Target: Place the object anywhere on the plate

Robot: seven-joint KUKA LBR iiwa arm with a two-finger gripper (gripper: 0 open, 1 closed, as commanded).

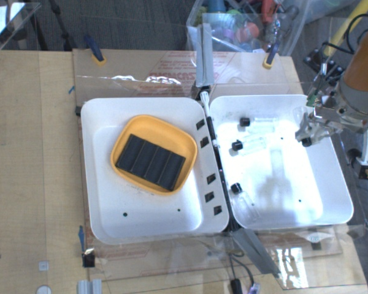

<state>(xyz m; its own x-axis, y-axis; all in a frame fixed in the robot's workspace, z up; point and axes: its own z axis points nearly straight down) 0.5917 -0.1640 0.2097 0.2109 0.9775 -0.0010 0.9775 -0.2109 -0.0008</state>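
A yellow plate (124,144) lies in the left bin (104,219), towards its back. On the plate rests a flat black ribbed slab (152,161), set at a slant and lying wholly inside the rim. My gripper (305,136) hangs at the right side of the right bin (331,207), near its back right corner and far from the plate. I see nothing held in it.
Three clear tubes with black caps (236,145) lie in the left half of the right bin. A divider with black clips (210,161) runs between the bins. A clear box of colourful items (251,11) stands behind the bench.
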